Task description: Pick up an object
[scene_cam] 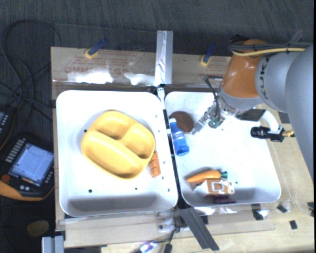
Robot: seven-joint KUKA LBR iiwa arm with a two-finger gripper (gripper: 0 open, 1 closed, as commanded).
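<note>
I judge I am in the approach step: my end effector (208, 119) hangs over the right white bin (253, 162), upper middle of frame, fingers slightly parted, holding nothing. Next I must descend onto the round brown puck (184, 121) just left.
</note>
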